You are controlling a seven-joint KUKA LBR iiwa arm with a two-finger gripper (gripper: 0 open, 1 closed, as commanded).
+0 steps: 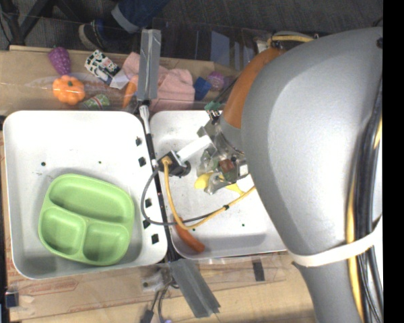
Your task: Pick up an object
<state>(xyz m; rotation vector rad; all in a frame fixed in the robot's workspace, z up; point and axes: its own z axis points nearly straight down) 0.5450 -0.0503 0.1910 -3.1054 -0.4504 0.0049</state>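
The grey arm with its orange band (246,89) came in low over the right-hand shallow white plastic bin (219,237), its bulk covering much of that bin's far side, and the metal two-finger gripper (219,170) hung close above the bin floor — seemingly placed there to get at a small yellow object (205,182) lying just beneath it. Whether the claw was released, clenched or grasping that yellow thing could not be told; the tangle of metal parts hid the tips. A second yellow piece, thin and strip-like (237,189), lay just beside the gripper, toward the arm. An orange carrot-shaped toy (188,239) rested against the same bin's near edge, well clear of the gripper, with a yellow cable (172,200) looping along the divider. In the left-hand white bin (27,147) a green three-compartment plastic tray (87,217) sat flat, apparently just parked there. Beyond both bins, on the wooden bench, spare toys waited — a small orange pumpkin (69,89), a purple grape-like piece (60,60), a black-and-white patterned block (101,64) and a pink cloth (168,83). No brand name, label or writing could be read anywhere.
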